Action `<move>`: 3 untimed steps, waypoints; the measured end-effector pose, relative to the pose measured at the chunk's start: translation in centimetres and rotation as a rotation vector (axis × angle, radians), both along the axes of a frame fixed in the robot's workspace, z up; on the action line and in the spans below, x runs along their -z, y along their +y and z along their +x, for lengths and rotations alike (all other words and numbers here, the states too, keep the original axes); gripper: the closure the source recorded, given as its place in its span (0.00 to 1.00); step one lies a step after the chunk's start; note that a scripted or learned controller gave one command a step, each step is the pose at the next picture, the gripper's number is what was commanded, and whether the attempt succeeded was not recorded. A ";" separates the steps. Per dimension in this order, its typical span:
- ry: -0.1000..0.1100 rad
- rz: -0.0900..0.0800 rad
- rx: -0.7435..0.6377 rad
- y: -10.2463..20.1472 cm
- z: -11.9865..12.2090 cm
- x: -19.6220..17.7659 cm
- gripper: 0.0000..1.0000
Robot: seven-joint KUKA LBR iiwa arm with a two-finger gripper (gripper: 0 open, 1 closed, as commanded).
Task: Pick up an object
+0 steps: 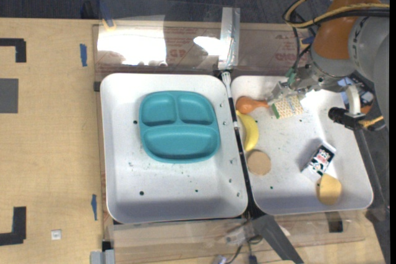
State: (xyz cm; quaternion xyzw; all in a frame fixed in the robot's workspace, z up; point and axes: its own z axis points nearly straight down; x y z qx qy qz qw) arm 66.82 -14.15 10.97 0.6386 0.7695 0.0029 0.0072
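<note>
My gripper (283,93) hangs low over the back of the right bin (291,151), with the arm reaching in from the upper right. Just below it lies a small speckled green-and-white patch (288,108), touching or nearly touching the gripper's tip. An orange object (249,104) lies just left of the gripper near the bin's back left corner. A yellow banana (250,132) curves along the left wall, and a brown round disc (259,162) sits below it. A black-and-white box (320,158) and a tan rounded object (329,188) rest at the front right.
The left bin (124,182) holds a teal divided plate (179,125). A clear plastic sheet (167,40) stands behind the left bin. Cables (303,9) loop around the arm's orange band (337,34) at the upper right.
</note>
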 end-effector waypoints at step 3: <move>0.011 0.006 0.137 0.6 -0.1 -1.3 1.00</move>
